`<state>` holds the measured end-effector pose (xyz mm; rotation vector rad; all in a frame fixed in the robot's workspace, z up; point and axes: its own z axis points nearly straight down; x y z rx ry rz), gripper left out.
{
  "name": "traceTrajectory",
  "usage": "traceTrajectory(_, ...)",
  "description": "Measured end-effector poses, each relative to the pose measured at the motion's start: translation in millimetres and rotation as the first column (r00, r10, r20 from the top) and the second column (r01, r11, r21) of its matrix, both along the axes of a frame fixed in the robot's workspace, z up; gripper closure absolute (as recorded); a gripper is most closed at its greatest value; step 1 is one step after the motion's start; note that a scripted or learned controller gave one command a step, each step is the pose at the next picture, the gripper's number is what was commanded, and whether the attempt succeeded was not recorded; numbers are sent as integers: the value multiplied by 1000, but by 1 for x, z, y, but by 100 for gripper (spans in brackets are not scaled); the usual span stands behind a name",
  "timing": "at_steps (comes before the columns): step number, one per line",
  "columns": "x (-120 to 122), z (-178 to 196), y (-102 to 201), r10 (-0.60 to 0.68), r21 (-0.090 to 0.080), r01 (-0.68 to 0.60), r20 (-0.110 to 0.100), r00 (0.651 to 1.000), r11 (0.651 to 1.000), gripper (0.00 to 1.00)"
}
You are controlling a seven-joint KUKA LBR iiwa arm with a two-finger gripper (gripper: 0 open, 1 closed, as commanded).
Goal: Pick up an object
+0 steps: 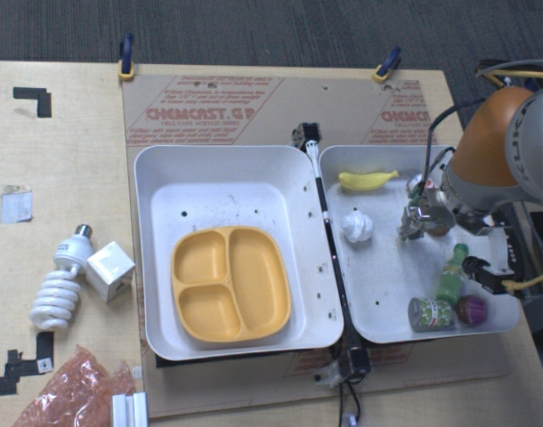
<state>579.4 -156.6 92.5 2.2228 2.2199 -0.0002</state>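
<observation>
Partly, the arm [498, 149] covers the right bin's [378, 323] far edge

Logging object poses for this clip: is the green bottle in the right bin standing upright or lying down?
Lying down. The green bottle rests on its side on the floor of the right bin, cap toward the gripper.

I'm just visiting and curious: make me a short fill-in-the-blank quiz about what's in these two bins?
1. The yellow divided plate lies in the ____ bin.
2. The banana lies near the right bin's ____ edge.
3. The green bottle lies in the ____ bin.
4. The plate has ____ compartments.

Missing words: left; far; right; three
</observation>
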Motion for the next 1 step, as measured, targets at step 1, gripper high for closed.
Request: traceTrajectory(1, 54, 0, 38, 2, -1, -2, 1, 1000, 1000, 0)
